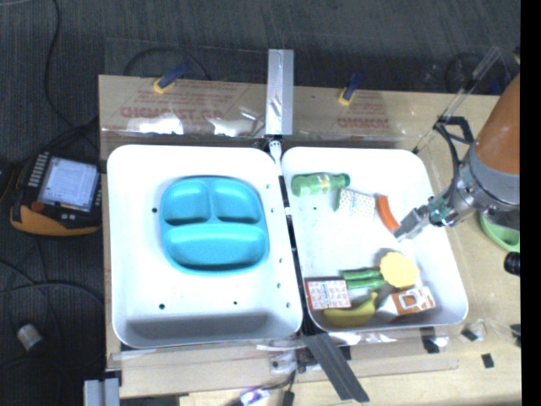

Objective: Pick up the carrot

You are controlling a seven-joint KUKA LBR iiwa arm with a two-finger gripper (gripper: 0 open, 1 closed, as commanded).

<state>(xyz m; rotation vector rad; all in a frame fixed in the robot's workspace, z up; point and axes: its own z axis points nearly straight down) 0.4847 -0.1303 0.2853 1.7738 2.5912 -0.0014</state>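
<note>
The carrot point(386, 212) is lying in the right bin point(427, 172), toward its right wall, with its long axis running from far-left to near-right. The gripper point(412, 225) is hovering just beside the carrot's near-right end, reaching in from the right; whether its fingers are parted or closed cannot be told, and nothing is showing between them. A blue divided plate point(213, 224) is sitting in the left bin point(127, 252).
</note>
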